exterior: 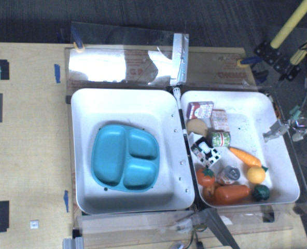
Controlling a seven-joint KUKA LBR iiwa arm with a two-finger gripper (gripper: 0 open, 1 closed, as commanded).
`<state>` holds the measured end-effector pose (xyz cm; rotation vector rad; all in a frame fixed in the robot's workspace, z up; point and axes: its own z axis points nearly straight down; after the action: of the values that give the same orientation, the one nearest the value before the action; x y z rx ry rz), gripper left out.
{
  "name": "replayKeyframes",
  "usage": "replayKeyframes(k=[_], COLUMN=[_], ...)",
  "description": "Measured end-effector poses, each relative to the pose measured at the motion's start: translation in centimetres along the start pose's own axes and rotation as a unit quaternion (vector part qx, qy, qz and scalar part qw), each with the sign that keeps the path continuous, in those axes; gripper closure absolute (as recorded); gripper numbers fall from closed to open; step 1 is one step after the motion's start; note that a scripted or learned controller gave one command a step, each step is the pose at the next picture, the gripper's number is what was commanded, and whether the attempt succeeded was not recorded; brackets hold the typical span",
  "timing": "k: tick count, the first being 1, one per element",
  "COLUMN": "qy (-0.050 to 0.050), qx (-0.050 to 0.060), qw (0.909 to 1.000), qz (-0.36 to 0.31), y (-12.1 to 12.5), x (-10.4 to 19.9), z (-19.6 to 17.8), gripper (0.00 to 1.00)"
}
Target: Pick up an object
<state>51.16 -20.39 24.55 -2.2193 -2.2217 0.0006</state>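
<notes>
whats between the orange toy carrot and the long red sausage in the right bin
In the camera view, a small silver-topped can lies between the orange toy carrot and the long red sausage; a yellow lemon sits just right.

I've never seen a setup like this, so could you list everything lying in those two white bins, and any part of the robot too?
White bins: two, side by side.
Divided tray: one, blue, left bin.
Carrot: one, orange, right bin.
Lemon: one, yellow, beside the carrot.
Sausage: one, red-orange, right bin's front edge.
Green can: one, right bin's middle.
Small packets: two, reddish, right bin's back.
Gripper: one, grey, over the right bin's right rim.
</notes>
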Motion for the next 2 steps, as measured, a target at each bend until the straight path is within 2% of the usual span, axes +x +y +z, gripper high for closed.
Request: replayKeyframes(k=[1, 2], qy=[0.0, 0.0], qx=[0.0, 0.001], qw=[1.0, 0.9981], qz=[0.0, -0.062], y=[0.0, 5.4], x=[0.0, 1.9], z=[0.0, 14.9], gripper=[0.0, 0.0])
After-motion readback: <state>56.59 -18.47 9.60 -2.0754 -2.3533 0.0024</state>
